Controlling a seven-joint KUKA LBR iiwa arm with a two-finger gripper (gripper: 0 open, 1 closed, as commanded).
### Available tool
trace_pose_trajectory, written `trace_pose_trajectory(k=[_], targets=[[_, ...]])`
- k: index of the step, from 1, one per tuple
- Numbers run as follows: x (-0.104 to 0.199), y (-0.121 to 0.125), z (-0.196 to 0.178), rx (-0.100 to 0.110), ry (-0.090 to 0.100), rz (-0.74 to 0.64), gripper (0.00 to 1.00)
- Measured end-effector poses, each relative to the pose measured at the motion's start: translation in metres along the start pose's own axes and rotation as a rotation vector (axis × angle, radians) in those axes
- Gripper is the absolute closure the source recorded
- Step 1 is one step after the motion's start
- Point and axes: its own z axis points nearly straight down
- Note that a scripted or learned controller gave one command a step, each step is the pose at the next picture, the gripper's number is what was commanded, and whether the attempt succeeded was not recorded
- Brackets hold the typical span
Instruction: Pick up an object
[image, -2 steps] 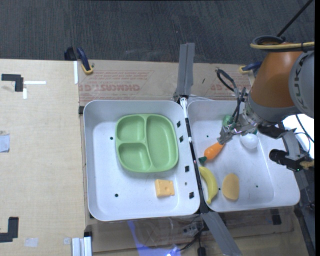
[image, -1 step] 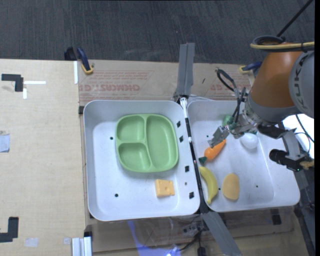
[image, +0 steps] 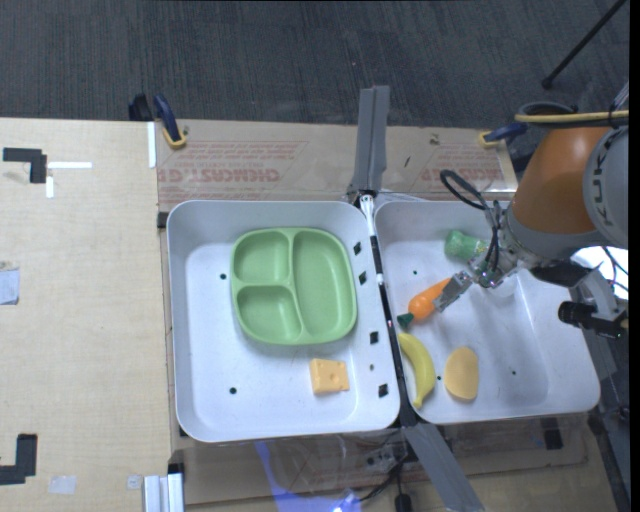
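Fingers (image: 458, 287) of the grey two-finger gripper (image: 455, 289) are reaching down to the orange toy carrot (image: 428, 300) in the right white bin (image: 560, 395); they look to be touching its upper end, but whether they are spread or clamped I cannot tell, since the tips are blurring into the carrot. Nothing is lifting off the floor of that bin yet, so the pick is, by my judgement, only at the approach or contact stage, with closing and raising left to do. Beyond the carrot, a yellow plastic banana (image: 419, 366) is lying below it, a round tan disc (image: 461, 373) just right of the banana, and a pale green item (image: 464, 244) above the carrot. Left of the carrot, the other bin is holding a green divided plate (image: 294, 286) and a yellow cheese block (image: 329, 376).
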Motion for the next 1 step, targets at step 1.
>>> trace_pose_trajectory(k=[1], targets=[[0.0,0.0,0.0,0.0,0.0,0.0,0.0]])
